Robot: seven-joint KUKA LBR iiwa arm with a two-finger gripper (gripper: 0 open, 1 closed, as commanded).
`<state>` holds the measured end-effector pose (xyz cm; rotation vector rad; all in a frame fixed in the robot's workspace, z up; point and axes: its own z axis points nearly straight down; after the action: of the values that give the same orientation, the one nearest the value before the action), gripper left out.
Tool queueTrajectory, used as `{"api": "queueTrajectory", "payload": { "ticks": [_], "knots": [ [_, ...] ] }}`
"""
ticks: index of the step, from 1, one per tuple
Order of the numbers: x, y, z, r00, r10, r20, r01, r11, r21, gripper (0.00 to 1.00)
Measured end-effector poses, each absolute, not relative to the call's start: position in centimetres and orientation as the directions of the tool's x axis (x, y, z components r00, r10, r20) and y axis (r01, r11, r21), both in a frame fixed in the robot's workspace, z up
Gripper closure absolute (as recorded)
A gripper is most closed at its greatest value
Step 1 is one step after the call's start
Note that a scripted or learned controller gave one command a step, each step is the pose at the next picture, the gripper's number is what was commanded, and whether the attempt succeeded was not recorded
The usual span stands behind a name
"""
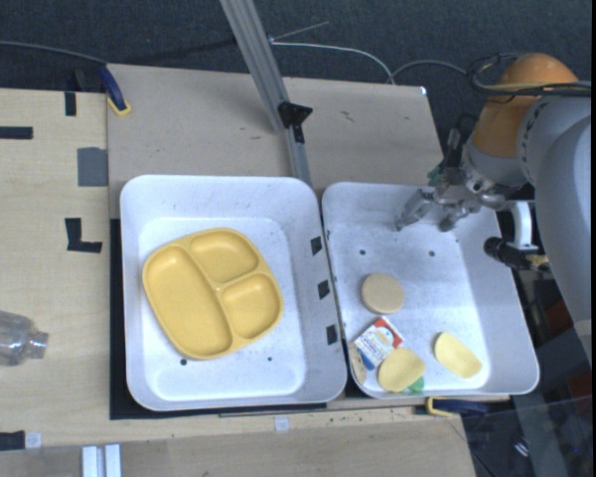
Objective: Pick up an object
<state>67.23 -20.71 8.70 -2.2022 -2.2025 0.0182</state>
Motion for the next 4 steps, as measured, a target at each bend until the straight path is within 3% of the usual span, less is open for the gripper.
{"api": "queueTrajectory", "payload": {
  "ticks": [2,3,4],
  "knots": [
    [66.8,-20.7,8.7,-0.003,1.000,0.007,1.000,0.003,-0.014,0.00],
    [67.6,-20.8,8.7,0.003,1.000,0.014,0.999,-0.002,-0.040,0.00],
    [67.7,-20.8,10.4,0.001,1.000,0.008,1.000,-0.001,-0.022,0.00]
  ]
}}
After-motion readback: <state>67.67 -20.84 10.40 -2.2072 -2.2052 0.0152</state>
